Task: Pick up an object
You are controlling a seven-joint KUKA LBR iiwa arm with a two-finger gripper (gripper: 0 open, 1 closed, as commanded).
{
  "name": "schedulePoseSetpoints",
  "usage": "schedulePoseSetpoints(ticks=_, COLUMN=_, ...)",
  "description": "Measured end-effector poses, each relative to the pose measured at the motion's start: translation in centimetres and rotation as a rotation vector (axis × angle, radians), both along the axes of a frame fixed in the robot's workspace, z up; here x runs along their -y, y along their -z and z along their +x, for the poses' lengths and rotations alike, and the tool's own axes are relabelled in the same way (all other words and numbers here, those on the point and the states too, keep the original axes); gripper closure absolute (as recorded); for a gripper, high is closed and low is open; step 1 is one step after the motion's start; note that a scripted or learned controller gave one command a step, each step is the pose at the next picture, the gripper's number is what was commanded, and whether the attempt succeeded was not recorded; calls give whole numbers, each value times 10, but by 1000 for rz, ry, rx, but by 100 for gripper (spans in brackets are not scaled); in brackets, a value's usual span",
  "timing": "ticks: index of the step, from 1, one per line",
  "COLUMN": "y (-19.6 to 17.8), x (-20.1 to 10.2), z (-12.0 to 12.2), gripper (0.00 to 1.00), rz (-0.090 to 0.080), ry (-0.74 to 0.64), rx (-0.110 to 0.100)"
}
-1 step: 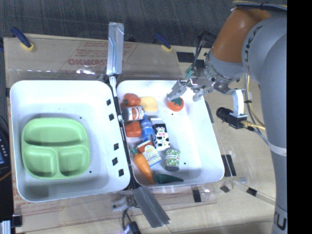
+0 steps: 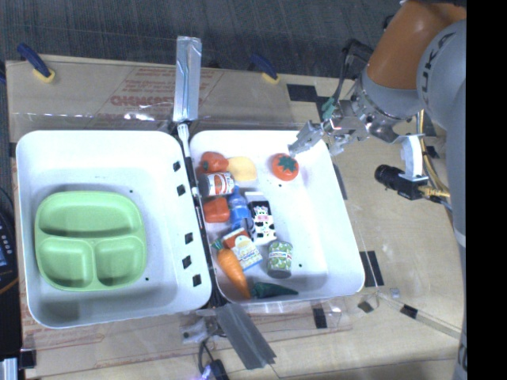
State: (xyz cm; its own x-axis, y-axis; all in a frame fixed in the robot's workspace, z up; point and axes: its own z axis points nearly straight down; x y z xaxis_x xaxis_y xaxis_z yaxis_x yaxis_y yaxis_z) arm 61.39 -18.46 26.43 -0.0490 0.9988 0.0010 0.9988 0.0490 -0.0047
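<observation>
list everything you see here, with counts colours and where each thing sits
bins: 2, white, side by side on the bench
divided tray: 1, light green, in the left bin
tomato: 1, red with green top, right bin, upper middle, apart from the pile
lemon: 1, yellow, right bin, top of the pile
can: 1, red label, below the lemon
carrot: 1, orange, right bin, near corner
green jar: 1, right of the carrot
cow-print carton: 1, black and white, mid pile
gripper: 1, grey, at the right bin's far edge beside the tomato
</observation>
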Motion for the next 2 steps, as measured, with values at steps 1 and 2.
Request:
schedulePoseSetpoints(ticks=1, y=145, x=4, z=29, gripper=0, rz=2, ry=-70, rx=-5)
schedulePoseSetpoints(ticks=2, y=137, x=3, z=31, gripper=100, rz=2, ry=-75, rx=-7)
